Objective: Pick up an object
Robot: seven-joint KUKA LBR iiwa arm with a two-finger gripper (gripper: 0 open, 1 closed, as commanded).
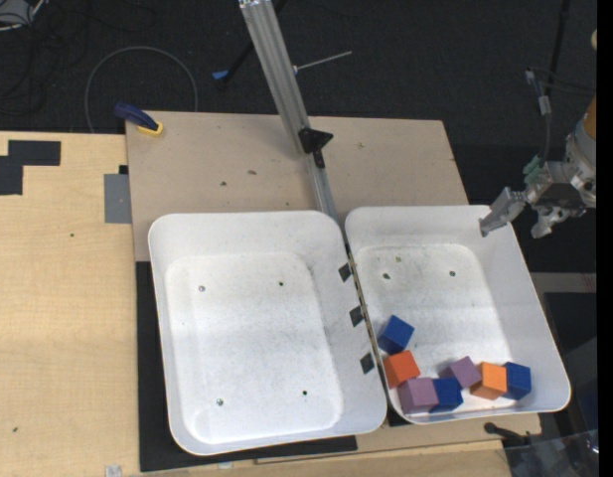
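Several small cubes lie in the near part of the right bin (pixel 437 213): a blue cube (pixel 395 333), an orange cube (pixel 401 368), a purple cube (pixel 418 394), a second blue cube (pixel 447 394), a purple cube (pixel 465 371), an orange cube (pixel 494 379) and a blue cube (pixel 518 379). My gripper (pixel 519 217) hangs over the far right corner of that bin, well away from the cubes. It is open, and nothing sits between its fingers.
The left bin (pixel 246 336) stands beside the right one, with black clips (pixel 354 315) along the shared edge. A slanted aluminium rail (pixel 284 78) rises behind the bins. A blue and yellow clamp (pixel 137 117) lies at the board's far left corner.
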